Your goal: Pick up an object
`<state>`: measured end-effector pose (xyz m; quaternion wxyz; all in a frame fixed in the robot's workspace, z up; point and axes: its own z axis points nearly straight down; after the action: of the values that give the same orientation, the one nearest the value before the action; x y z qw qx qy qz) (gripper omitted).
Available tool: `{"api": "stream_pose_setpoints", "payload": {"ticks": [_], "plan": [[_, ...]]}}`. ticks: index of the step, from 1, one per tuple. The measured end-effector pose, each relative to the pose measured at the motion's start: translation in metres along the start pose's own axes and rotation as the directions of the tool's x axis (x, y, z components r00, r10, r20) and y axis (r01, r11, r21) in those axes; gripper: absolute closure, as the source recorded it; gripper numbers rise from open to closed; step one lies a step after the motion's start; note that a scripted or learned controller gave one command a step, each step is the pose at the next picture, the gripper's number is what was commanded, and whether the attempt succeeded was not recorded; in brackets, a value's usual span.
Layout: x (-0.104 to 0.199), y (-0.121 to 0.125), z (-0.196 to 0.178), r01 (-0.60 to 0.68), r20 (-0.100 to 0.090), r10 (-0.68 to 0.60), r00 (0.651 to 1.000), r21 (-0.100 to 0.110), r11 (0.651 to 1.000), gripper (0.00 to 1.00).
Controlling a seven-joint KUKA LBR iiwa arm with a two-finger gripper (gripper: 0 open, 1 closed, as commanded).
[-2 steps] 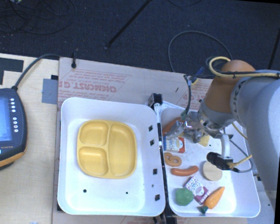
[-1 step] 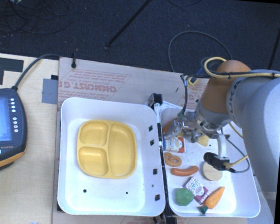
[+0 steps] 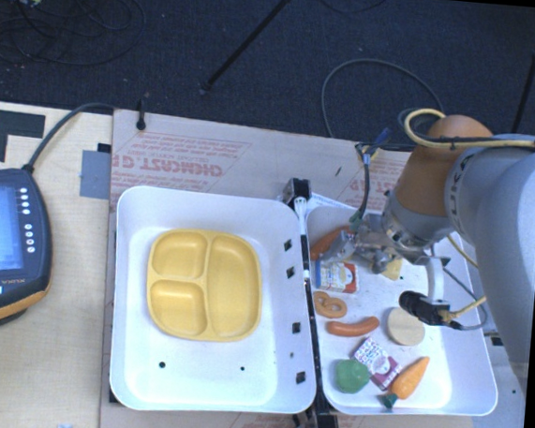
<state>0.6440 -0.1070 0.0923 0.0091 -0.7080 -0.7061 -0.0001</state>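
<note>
Grey arm's claw [image 3: 369, 249] low in the right white bin [image 3: 477, 388], grip state impossible to tell, just above a small white-and-red printed carton [image 3: 337, 277], label unreadable, yellow divided plastic plate [image 3: 204, 283] in left bin.

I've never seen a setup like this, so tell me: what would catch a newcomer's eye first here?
Probably the big grey arm with its orange band, reaching from the right down into the right bin. That bin holds a clutter of toy food: a sausage, a carrot, a pretzel, a green piece. The left bin holds one yellow divided plate, and a screen pendant lies at the far left.
</note>
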Motion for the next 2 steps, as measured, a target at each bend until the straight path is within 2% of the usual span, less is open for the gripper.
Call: {"api": "stream_pose_setpoints", "payload": {"ticks": [1, 2], "plan": [[0.022, 0.0, 0.002, -0.001, 0.016, 0.001, 1.0, -0.008, 1.0, 0.0], [0.008, 0.0, 0.0, 0.0, 0.001, 0.0, 1.0, -0.003, 1.0, 0.0]]}}
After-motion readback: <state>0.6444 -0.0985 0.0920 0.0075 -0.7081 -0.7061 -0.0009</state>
